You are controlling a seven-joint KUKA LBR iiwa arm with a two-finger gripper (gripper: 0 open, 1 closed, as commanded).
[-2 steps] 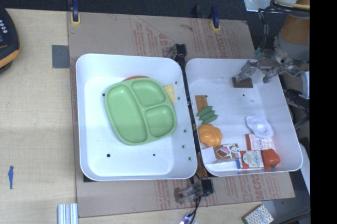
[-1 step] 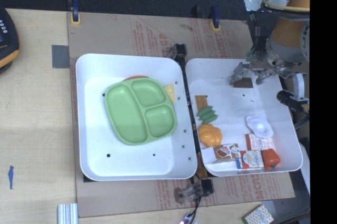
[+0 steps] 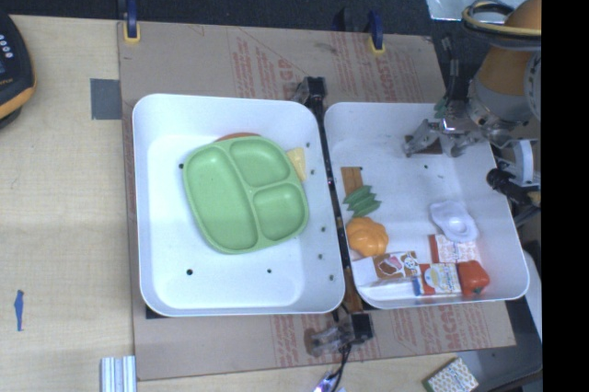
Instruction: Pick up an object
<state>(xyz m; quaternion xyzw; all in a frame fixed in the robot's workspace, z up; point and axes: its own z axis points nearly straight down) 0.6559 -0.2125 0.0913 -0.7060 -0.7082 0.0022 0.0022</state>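
Pincer (image 3: 440,140) spread wide over right bin (image 3: 386,119), gripping nothing, orange toy (image 3: 367,236) nearby, green tray (image 3: 246,193) in left bin (image 3: 156,197)

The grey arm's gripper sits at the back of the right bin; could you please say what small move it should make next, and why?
Probably forward toward the clear plastic cup: the gripper hovers over bare floor of the right white bin, gripping nothing, and that cup lies nearest.

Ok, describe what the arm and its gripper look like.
The arm is grey with an orange band above the wrist. A slim dark stem runs down to a small metallic grey gripper with splayed fingers. A dark cable loops near the orange band.
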